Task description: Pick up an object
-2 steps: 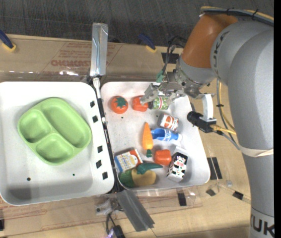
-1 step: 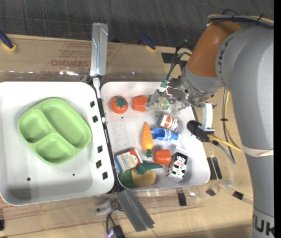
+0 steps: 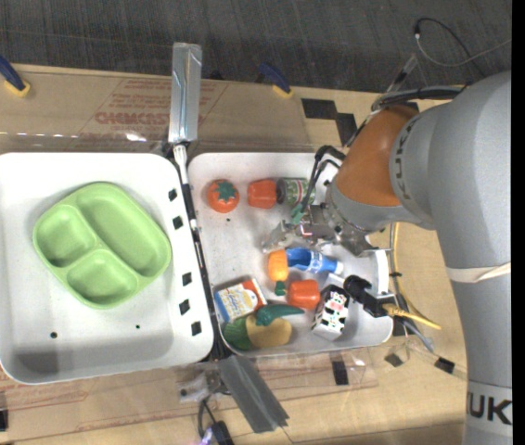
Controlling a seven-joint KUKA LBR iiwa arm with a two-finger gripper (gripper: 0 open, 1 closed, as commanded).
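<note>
Gripper sits low in the right bin, just above the blue bottle; finger state can't tell. Bottle looks light, stiff, slick plastic — best pinched across its mid-body.

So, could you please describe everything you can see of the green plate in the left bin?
The green plate is pale lime, glossy like plastic, with rounded corners and three compartments: two on its left side, one longer on its right. It lies flat, right side up and slightly rotated, on the floor of the left bin, apart from the walls.
</note>
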